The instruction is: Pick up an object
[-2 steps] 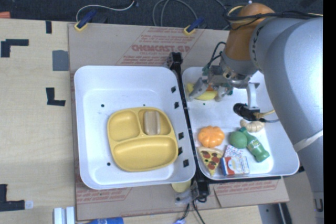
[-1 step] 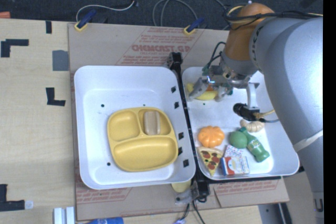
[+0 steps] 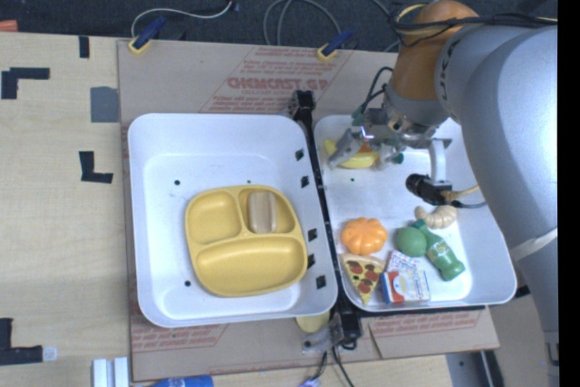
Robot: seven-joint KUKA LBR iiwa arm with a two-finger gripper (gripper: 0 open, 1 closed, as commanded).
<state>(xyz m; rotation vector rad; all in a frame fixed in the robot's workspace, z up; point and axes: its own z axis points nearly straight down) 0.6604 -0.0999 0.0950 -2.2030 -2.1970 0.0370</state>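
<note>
jaws cannot be read: the gripper [image 3: 370, 146] is low in the right bin's far corner, over a yellow item [image 3: 360, 161], and whether it grips anything is unclear.

near to far: along the right bin's [image 3: 494, 285] near edge lie a pizza slice [image 3: 362, 276], a small carton [image 3: 403, 285] and a green bottle [image 3: 442, 256], with an orange pumpkin [image 3: 364, 236], a green ball [image 3: 410, 240] and a pale garlic-like piece [image 3: 437, 215] just behind; these sit loose and close together, probably scattered as pick targets. the left bin [image 3: 154, 168] holds a yellow divided plate [image 3: 240, 254] with a tan piece [image 3: 263, 211] in one section. at the far end the arm [image 3: 507, 122] reaches in from the right, orange band [image 3: 424, 59] above the wrist, tool tipped down toward the yellow item, likely the chosen object.
</note>
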